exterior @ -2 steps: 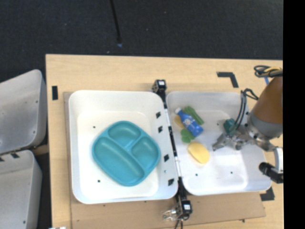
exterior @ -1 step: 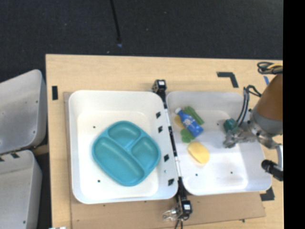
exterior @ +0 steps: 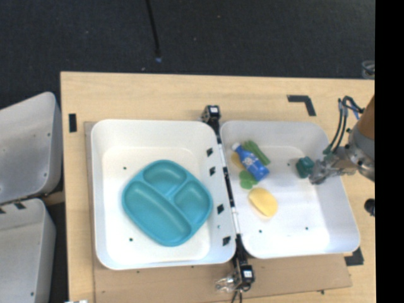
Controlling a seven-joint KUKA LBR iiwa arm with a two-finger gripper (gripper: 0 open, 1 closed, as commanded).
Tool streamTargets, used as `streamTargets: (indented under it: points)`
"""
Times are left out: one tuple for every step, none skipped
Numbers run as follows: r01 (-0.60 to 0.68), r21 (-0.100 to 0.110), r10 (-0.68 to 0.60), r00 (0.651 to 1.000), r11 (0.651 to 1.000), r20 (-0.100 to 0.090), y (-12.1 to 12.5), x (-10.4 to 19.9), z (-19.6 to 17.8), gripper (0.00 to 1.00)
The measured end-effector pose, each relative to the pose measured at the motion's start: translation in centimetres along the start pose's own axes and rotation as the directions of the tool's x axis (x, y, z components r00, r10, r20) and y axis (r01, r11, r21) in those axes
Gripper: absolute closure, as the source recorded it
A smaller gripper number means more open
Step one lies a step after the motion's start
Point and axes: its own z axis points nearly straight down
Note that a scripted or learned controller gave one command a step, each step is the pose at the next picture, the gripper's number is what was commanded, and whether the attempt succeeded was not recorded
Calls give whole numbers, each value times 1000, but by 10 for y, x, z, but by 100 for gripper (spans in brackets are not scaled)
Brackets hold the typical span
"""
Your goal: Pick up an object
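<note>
Objects for picking lie in the right bin [exterior: 328,232], a shallow white plastic tray with rounded corners and a smooth, matte floor. Near its left wall sits a small cluster: a blue bottle-shaped item [exterior: 251,163] with a pale label, lying on its side, with a green oblong piece [exterior: 257,151] touching its far side and a small round green piece [exterior: 246,181] at its near end. Just nearer the front edge rests a yellow, soft-edged lump [exterior: 263,202], smooth and oval, like a lemon or a soap bar. Toward the bin's right wall lies a small dark teal object [exterior: 305,166], blocky and compact. The gripper [exterior: 319,172] sits just beside it, on its right, low over the bin floor; whether the grey metal jaws are open or closed, and whether they touch the teal object, I cannot tell. The arm's wrist carries loose dark cables.

The left bin [exterior: 101,245] holds a teal divided plate [exterior: 166,201], glossy plastic, rounded, with three moulded compartments, lying flat near the bin's centre. Both bins rest on a pale wooden bench [exterior: 158,93] with black corner marks.
</note>
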Motion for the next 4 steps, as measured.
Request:
streamTargets:
  points:
    - [3,1,-3,1000,1000,-1,-4,2,-59,100]
    - [4,0,-4,1000,1000,0,-3,1,-61,100]
    - [3,1,-3,1000,1000,-1,0,55,-71,100]
    - [2,1,-2,1000,1000,0,-1,94,-66,100]
